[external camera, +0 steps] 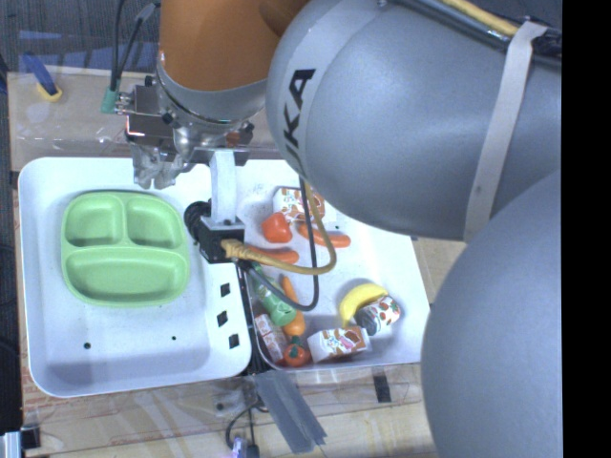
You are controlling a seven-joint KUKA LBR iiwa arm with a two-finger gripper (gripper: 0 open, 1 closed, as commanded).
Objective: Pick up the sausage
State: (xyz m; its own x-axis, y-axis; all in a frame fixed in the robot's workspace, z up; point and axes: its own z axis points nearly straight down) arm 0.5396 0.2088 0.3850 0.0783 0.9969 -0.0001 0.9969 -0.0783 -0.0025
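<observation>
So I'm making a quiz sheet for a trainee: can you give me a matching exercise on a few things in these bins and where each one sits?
Things:
1. green divided plate
2. banana
3. gripper

Places:
A. right bin, near its right side
B. over the left bin's far edge
C. lying in the left bin

Pairs: 1-C, 2-A, 3-B
</observation>
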